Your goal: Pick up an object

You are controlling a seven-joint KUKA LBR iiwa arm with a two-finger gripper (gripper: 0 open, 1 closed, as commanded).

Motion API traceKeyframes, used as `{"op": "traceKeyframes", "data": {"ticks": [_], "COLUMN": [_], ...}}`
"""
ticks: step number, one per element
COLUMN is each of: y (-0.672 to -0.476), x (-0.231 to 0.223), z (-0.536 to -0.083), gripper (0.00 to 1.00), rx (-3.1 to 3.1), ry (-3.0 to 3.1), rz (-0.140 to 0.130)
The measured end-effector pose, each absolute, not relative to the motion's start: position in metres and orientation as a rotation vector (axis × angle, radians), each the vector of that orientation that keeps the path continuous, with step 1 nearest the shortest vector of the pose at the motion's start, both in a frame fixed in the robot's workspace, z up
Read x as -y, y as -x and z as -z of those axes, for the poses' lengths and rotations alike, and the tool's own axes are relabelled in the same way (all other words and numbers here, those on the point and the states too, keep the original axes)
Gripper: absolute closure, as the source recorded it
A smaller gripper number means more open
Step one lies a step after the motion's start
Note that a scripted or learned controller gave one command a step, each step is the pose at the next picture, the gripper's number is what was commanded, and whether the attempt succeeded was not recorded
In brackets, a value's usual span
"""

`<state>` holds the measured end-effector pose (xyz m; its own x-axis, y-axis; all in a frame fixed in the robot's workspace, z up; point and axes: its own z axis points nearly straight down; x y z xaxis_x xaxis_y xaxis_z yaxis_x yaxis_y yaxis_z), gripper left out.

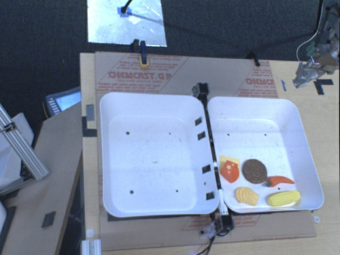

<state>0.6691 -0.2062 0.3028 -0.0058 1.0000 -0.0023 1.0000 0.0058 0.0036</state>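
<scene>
The gripper (pixel 304 78) hung at the upper right, above the worktop (pixel 175 70) and beyond the right bin (pixel 297 121) (whether it was open or closed could not be told). In that bin's near end lay a brown disc (pixel 254 170), a red-and-yellow wedge (pixel 229 169), a red chili (pixel 279 181), a corn cob (pixel 283 198) and a yellow ridged piece (pixel 246 196), well apart from the gripper.

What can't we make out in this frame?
- Gripper: small and blurred at the camera view's right edge; finger state unreadable.
- Arm above it: cut off by the frame's edge.
- Red item in the right bin: too small to identify; its left end sits by the brown disc, contact unclear.
</scene>
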Motion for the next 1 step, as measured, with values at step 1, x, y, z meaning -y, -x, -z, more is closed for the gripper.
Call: {"op": "traceKeyframes", "data": {"ticks": [1], "y": [-0.6691], "x": [0.2062], "z": [-0.3033], "gripper": [1.00], "rx": [-2.225], "ry": [-2.212], "rz": [-0.001]}}
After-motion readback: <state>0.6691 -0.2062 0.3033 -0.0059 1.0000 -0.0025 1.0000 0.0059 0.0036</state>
